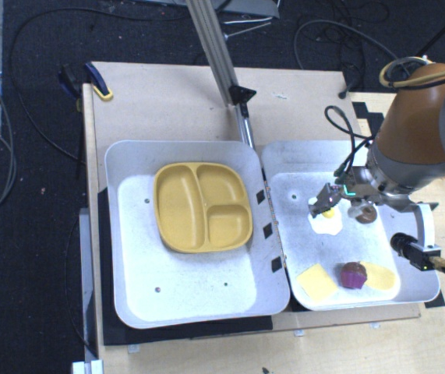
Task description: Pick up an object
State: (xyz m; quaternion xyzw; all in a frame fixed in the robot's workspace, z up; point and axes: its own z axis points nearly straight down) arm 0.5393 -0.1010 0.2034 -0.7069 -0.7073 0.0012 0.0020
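Observation:
In the right bin (284, 162) lie a white fried-egg toy with a yellow yolk (327, 224), a purple round object (353, 275), a pale yellow slab (318, 281) and a yellow flat piece (381, 276). My gripper (344, 209) hangs over the middle of that bin, just right of and above the egg toy. It is open, with its two fingers spread apart and nothing between them. One dark fingertip (321, 204) is at the egg toy's upper edge. The purple object and yellow pieces lie apart from the gripper, nearer the front rim.
The left bin (128, 287) holds a yellow divided plate (203, 206). A slanted metal pole (214, 41) rises behind the bins. Black clips (267, 228) mark the seam between the bins. A cable and black fitting (413, 252) hang from the arm over the right bin's right side.

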